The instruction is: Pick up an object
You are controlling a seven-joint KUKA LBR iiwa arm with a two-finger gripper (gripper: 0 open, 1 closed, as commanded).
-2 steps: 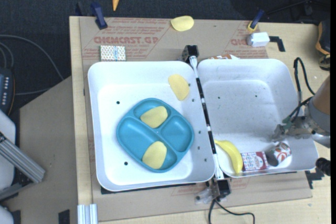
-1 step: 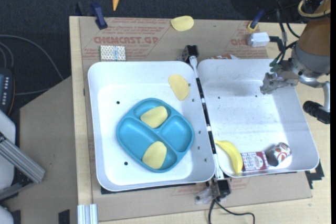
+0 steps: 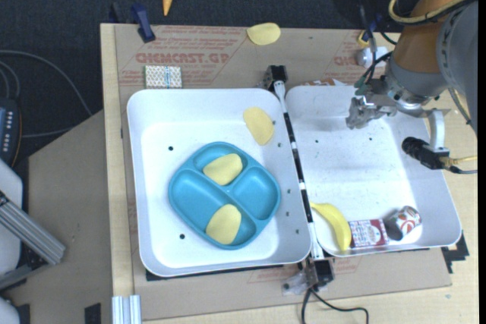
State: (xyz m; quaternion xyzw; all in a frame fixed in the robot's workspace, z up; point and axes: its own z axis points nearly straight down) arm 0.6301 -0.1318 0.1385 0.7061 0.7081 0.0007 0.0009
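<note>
— What carries the scene?

— A brown cardboard-topped counter [image 3: 228,49] bearing two shallow white plastic bins side by side, the left bin [image 3: 152,163] and the right bin [image 3: 425,186]. Every place below is given from the right bin.

— And the arm?

— The grey arm with its orange band [image 3: 425,19] reaches over that bin's far right corner. Its hand [image 3: 363,114] hangs over the bin's far floor; whether it is released or clenched cannot be told, and nothing shows between its tips.

— What fills the neighbouring bin?

— A blue divided plastic tray [image 3: 262,190] with two pale yellow oval pieces in it, one farther [image 3: 222,168] and one nearer [image 3: 224,224], and a third yellow piece [image 3: 259,125] loose by the shared wall.

— And the pickable things in the right bin itself?

— A yellow banana [image 3: 336,224] in the near left corner, a red-and-white packet [image 3: 366,233] just beside it, and a red-and-silver crushed can [image 3: 402,222] touching the packet, all well apart from the hand.
</note>
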